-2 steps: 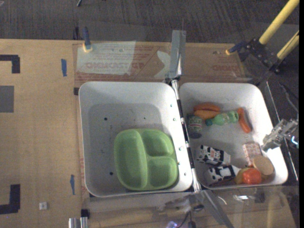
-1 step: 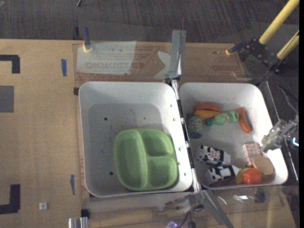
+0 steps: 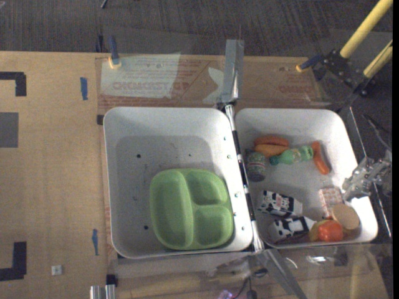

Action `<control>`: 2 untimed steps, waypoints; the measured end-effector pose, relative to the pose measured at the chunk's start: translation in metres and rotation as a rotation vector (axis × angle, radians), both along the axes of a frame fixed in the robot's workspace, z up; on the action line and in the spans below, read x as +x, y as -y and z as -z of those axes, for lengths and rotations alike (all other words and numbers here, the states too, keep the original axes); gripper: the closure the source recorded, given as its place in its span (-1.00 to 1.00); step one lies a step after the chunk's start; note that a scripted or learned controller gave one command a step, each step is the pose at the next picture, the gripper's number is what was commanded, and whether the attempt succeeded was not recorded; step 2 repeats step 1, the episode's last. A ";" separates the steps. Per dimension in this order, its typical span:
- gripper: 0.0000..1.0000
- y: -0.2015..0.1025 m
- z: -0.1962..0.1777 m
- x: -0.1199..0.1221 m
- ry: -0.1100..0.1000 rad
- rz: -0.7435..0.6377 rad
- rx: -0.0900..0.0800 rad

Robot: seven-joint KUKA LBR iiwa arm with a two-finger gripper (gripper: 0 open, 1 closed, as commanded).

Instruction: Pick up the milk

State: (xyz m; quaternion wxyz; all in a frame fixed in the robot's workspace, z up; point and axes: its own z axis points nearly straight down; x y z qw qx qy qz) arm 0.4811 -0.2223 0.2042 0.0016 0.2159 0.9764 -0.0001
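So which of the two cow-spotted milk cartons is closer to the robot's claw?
The lower milk carton, the one touching the red tomato at the right bin's front edge. The upper milk carton lies farther left, farther from the gripper.

Dark grey carpeted floor [image 3: 206,11] lay beyond the light-brown wooden bench top [image 3: 50,167]. Blue tape strips [image 3: 83,88] and black corner marks [image 3: 15,83] dotted the bench's left side.

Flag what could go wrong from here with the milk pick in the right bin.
1. Two cow-patterned cartons lie close together, so the gripper might land on the seam between them.
2. The lower carton sits beside an orange item and a tan round piece, which a descent could nudge.
3. The gripper hangs over the bin's right rim; a low approach might clip it.
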 end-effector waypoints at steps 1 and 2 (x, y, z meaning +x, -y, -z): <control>1.00 0.000 0.004 0.000 0.000 -0.085 0.000; 1.00 0.000 0.004 0.000 0.000 -0.085 0.000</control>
